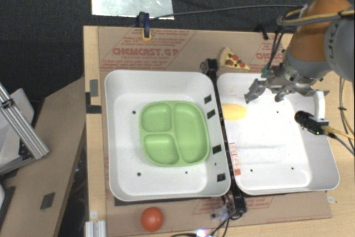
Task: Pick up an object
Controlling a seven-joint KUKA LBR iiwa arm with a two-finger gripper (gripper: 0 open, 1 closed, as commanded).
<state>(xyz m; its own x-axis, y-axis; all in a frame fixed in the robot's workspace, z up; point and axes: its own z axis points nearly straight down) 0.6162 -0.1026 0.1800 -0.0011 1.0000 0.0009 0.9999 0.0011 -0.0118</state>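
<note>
A small yellow object (234, 112) lies in the right white bin (288, 175), close to its left wall. My gripper (267, 92) hangs over the back of that bin, a little up and to the right of the yellow object. Its two fingers are spread apart with nothing between them. A green divided plate (173, 132) rests in the left white bin (125, 175).
A toy pizza slice (233, 59) lies on the cardboard behind the right bin. A red ball (151, 218) sits in front of the left bin. A blue and yellow clamp (144, 25) holds the board's back edge. The arm's grey wrist (310, 53) looms at the right.
</note>
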